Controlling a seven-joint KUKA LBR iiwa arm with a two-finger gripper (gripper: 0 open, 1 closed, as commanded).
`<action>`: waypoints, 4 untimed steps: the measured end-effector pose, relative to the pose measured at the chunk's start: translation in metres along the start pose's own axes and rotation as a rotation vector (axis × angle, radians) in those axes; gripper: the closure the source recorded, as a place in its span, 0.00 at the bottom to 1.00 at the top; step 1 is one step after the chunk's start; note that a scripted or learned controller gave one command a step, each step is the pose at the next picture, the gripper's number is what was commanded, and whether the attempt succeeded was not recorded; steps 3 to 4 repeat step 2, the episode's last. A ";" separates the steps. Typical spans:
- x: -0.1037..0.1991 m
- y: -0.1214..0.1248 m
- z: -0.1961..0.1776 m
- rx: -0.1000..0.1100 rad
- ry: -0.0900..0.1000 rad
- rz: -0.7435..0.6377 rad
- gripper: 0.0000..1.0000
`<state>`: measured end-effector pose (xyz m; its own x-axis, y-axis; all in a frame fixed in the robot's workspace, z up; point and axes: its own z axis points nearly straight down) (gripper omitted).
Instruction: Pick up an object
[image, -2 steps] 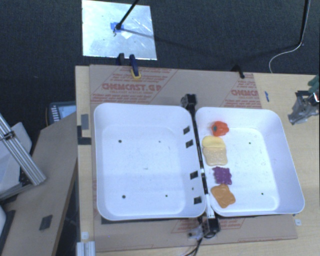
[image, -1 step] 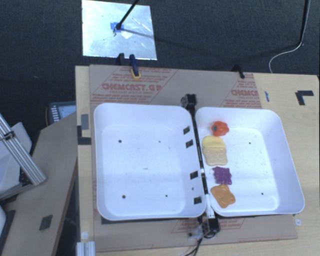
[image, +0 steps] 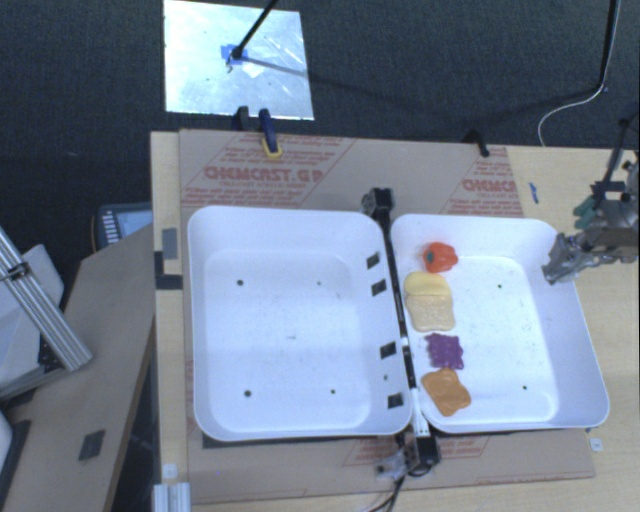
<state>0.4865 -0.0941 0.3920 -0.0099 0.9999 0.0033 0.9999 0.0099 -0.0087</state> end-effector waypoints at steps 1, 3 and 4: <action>-0.095 -0.002 -0.071 -0.019 -0.010 0.017 1.00; -0.024 0.000 0.088 0.004 0.002 0.001 1.00; -0.024 0.000 0.088 0.004 0.002 0.001 1.00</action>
